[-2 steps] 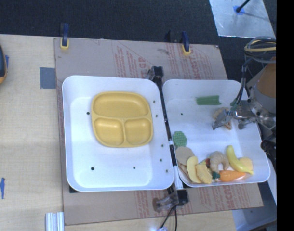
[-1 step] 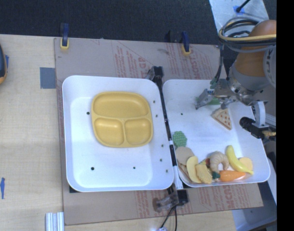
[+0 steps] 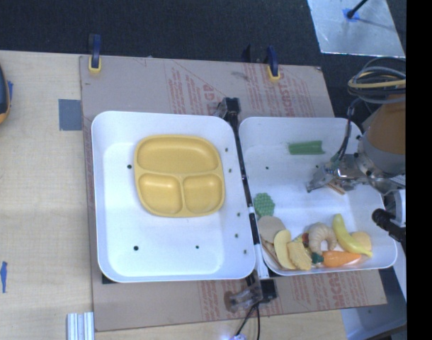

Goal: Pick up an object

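The right bin (image 3: 294, 124) holds toy foods. A green stick (image 3: 305, 147) lies near its far side and a small green leafy piece (image 3: 263, 205) sits by its left wall. A pile fills its near edge: a yellow banana (image 3: 349, 238), an orange carrot (image 3: 340, 259), tan slices (image 3: 290, 250) and a beige lump (image 3: 318, 234). My gripper (image 3: 324, 181) hangs low over the right half of this bin, below the green stick and above the pile. A small tan bit (image 3: 338, 187) shows at the gripper; what it is I cannot tell.
The left bin (image 3: 103, 190) carries a yellow divided plate (image 3: 179, 174) in its far half. Clamps (image 3: 273, 69) hold the cardboard under the bins. Cables (image 3: 375, 80) loop at the far right beside the arm's orange band (image 3: 389, 129).
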Controlling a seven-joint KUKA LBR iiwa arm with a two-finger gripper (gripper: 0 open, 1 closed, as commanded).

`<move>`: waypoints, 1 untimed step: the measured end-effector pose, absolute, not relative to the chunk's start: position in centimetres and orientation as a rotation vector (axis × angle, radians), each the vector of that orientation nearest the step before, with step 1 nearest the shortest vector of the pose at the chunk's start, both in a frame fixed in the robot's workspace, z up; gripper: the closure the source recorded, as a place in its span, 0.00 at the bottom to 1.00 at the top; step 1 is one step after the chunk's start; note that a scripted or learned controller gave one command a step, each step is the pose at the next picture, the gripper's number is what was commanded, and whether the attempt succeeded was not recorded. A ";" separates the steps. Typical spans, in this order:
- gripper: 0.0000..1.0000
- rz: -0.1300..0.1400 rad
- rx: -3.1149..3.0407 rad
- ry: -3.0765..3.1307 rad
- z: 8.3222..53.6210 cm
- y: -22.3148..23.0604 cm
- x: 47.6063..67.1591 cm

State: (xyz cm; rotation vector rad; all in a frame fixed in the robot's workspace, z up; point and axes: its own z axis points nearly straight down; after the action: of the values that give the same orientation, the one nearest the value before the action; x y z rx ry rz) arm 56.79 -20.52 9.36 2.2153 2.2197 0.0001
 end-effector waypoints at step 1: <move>0.00 0.008 2.206 2.225 16.5 -18.2 64.1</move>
State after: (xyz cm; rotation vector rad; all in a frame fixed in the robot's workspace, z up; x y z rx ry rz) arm 64.07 -18.25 16.53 2.2059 2.2247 0.0080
